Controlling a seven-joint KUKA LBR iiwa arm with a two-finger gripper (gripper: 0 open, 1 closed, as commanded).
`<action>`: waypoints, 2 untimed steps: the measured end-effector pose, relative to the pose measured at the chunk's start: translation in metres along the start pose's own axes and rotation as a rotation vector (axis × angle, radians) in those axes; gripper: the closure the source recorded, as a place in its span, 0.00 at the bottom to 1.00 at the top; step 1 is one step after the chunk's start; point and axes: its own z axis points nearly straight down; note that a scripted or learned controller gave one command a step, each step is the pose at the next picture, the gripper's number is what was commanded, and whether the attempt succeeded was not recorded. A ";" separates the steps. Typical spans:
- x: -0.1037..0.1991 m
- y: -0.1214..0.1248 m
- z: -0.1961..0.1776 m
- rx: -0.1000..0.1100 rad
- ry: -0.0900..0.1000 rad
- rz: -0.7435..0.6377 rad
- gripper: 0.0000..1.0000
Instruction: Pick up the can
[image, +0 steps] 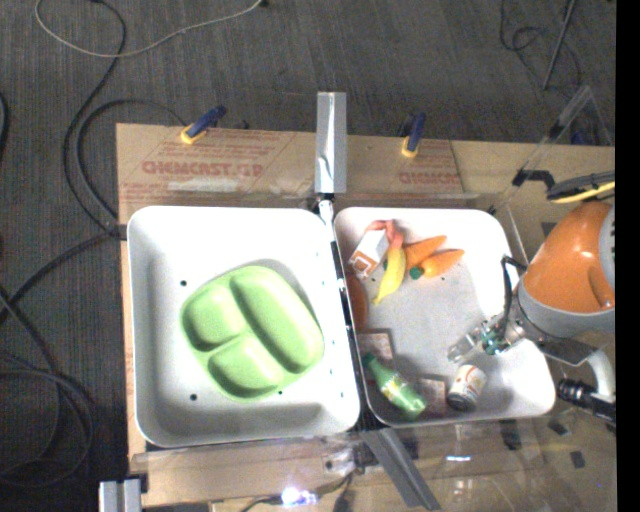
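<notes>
The worktop (135, 180) holds two white bins. In the right bin (505, 235), near the front edge, lies the can (467, 385), with a green bottle (395, 388) beside it. Just above the can hangs the gripper (480, 340), holding nothing; how wide it is, I cannot tell. It looks like the reaching step. Next it must go down over the can.

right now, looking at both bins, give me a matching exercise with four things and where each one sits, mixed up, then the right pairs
Things:
1. green divided plate
2. can
3. banana
4. green bottle

Places:
A. right bin, top, beside the carrots
B. right bin, bottom edge, left of the can
C. middle of the left bin
D. right bin, bottom right, just below the gripper

Pairs: 1-C, 2-D, 3-A, 4-B
</notes>
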 end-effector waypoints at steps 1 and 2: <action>0.050 0.014 -0.144 0.011 0.017 0.149 1.00; 0.009 0.044 -0.148 0.014 0.017 0.300 1.00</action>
